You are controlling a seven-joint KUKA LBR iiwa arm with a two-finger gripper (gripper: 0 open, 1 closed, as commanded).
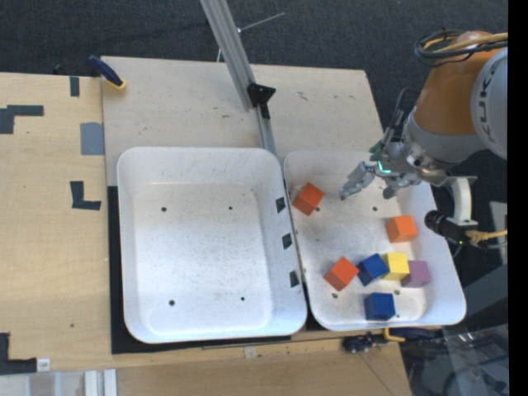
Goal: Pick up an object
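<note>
Robotics lab: plywood bench (206, 106) w/ tape marks, white bins (132, 221), coloured test cubes (373, 267).

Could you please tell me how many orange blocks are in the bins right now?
3, all in the right bin: one near its left wall, one by its right side, one low centre beside a blue block. None looks hidden.

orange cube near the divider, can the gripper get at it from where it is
Probably yes. The orange cube sits alone in the right bin, apart from the other blocks, and the gripper hangs just beside it with bare floor between.
</note>
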